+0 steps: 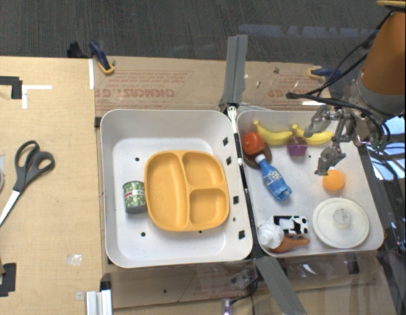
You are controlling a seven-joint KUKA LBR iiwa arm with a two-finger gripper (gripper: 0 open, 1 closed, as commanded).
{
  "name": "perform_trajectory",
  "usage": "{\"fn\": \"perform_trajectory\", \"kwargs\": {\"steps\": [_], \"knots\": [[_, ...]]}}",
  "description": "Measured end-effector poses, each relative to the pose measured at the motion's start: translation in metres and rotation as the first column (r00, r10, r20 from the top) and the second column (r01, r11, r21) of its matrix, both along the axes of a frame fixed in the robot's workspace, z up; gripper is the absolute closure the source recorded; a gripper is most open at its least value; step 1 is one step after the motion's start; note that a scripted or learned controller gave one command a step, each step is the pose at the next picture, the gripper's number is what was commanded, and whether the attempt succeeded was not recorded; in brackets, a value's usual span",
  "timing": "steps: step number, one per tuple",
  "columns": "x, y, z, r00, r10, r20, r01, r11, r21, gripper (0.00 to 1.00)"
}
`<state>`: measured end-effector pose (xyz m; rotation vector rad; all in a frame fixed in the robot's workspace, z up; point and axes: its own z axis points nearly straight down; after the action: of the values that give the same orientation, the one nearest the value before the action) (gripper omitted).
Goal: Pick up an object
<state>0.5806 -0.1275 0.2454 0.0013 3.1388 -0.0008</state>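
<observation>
In the right bin lie two yellow bananas, a red apple, a small purple cup, a blue water bottle, an orange, a white lid and a black-and-white cow toy on a brown piece. My gripper hangs over the bin's far right part, just above and left of the orange, beside the right banana. Its fingers look spread apart with nothing between them.
The left bin holds a yellow divided plate and a small green can. Scissors lie on the bench at the far left. A grey divider post stands behind the bins. Cables trail from the arm at the right.
</observation>
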Motion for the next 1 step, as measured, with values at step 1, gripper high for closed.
{"fn": "perform_trajectory", "kwargs": {"steps": [1], "knots": [[0.0306, 0.0331, -0.1269, 0.988, 0.155, 0.001, -0.155, 0.988, 0.0, 0.0]]}}
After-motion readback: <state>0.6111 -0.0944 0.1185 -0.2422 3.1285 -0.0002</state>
